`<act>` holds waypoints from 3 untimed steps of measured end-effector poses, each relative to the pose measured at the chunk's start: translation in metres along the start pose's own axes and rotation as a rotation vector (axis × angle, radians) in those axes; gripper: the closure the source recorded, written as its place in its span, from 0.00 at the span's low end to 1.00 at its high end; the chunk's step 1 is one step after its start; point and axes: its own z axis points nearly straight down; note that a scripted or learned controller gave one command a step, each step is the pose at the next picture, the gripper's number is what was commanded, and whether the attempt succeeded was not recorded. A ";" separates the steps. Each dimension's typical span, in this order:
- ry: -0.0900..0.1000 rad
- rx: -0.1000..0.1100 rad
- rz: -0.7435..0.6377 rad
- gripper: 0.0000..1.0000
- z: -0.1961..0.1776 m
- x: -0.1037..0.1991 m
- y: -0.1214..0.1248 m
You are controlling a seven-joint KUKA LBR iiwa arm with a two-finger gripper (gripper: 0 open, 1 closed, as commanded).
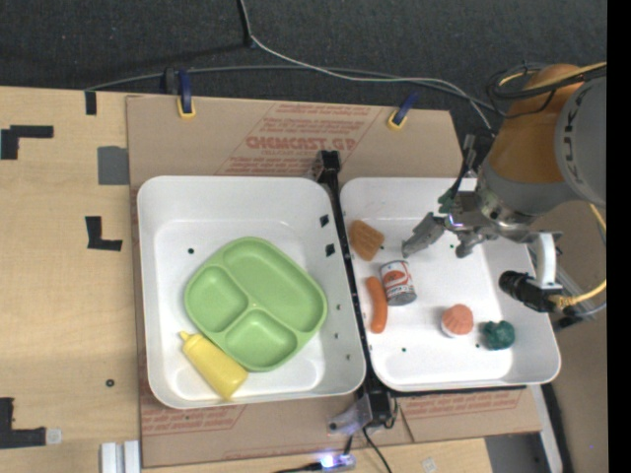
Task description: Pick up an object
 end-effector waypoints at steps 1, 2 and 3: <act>-0.002 -0.015 -0.004 0.00 -0.008 0.000 0.003; -0.002 -0.011 -0.004 0.00 0.037 0.001 0.008; -0.002 -0.010 -0.004 0.00 0.086 0.000 0.016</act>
